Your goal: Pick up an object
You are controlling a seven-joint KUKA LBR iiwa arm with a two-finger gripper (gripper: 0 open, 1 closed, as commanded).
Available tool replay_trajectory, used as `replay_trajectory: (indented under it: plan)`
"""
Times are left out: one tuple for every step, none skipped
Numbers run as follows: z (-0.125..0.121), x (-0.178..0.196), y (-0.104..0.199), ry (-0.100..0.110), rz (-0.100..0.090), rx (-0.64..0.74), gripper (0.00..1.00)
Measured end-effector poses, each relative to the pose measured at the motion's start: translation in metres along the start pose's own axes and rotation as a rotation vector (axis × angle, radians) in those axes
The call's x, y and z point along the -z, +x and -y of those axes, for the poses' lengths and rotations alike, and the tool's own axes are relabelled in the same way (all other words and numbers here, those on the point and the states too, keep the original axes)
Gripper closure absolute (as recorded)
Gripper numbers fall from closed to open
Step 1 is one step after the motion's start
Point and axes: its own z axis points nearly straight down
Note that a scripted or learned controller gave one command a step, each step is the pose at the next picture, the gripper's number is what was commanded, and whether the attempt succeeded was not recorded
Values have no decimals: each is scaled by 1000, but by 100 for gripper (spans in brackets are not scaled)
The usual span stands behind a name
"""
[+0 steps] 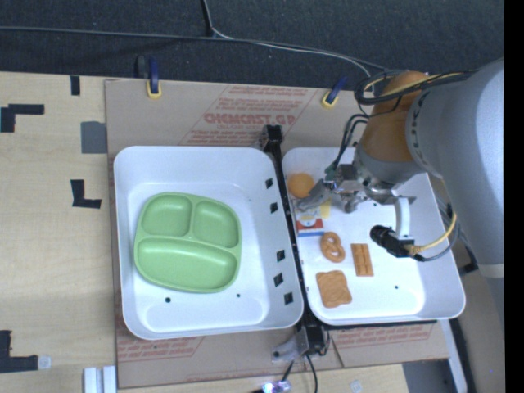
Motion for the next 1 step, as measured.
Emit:
replay_trajectory:
  plan:
    - [-4,17,3,-8,-5,4,100]
